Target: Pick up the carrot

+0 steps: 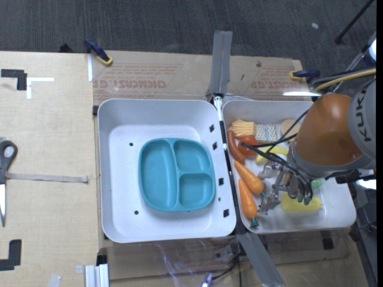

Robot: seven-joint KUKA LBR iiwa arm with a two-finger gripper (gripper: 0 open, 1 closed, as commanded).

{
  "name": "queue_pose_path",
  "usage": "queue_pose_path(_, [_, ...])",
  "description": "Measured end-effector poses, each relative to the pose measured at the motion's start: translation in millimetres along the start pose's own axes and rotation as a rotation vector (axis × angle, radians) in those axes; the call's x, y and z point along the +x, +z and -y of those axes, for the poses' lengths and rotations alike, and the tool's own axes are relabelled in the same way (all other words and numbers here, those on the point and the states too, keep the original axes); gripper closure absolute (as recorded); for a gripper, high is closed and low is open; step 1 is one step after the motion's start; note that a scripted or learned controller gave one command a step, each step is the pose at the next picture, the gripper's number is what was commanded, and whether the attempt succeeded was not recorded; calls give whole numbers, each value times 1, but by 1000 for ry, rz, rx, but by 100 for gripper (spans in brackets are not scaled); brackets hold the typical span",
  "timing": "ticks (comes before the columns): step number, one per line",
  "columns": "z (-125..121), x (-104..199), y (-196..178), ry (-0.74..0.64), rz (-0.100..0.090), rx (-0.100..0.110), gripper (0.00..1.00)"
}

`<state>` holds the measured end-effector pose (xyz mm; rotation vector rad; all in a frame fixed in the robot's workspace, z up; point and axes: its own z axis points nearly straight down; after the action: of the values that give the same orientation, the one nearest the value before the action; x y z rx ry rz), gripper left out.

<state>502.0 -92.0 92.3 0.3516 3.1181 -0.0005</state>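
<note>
My gripper (270,197) hangs low inside the right bin (338,220), toward its near half, with my grey arm and its orange band (326,130) rising over the bin's right side. The carrot (247,200) I am after lies just beside the gripper at about nine o'clock from it, along the bin's left wall, its orange body pointing up toward twelve and its green stub down at six. A second orange carrot-like piece (249,177) lies just above it, slanting from eleven down to five, and a red sausage-shaped piece (234,147) sits farther up the same wall. My fingers appear parted, with nothing visible between them (the metal parts blur together against the white floor, so I say this cautiously); the carrot is near them yet apart, not clasped. At about three o'clock from the gripper lies a yellow item (302,204), partly under my wrist. Near the far end of the bin, at twelve, a small brush with pale bristles (243,128) rests beside a patterned block (267,133). The left bin (114,178) holds a teal divided plate (178,174) in its middle, well apart from the gripper at nine o'clock.
</note>
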Motion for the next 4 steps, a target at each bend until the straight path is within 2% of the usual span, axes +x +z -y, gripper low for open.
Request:
queue_pose_path(1, [-77,22,-100,118,0,0,0])
queue_pose_path(2, [-85,-14,-99,379,-1,1,0])
queue_pose_path(4, [-86,-14,-99,379,-2,1,0])
